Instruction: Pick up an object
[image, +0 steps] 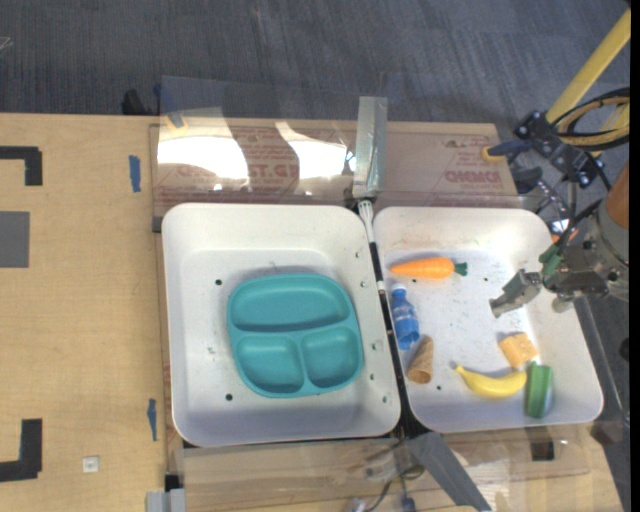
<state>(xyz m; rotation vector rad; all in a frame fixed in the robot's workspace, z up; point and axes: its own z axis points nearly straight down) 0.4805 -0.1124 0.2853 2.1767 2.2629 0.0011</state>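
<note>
Wooden bench (80, 330) bearing two white bins, left bin (190, 240) holding a teal divided plate (293, 333), right bin (480, 225) holding carrot (422, 268), blue bottle (404, 318), ice-cream cone (420, 359), banana (491, 381), gripper (512, 295) over its right side, jaws open, holding nothing.

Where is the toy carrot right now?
The carrot lies in the right bin, near its far edge, just above the blue bottle.
</note>
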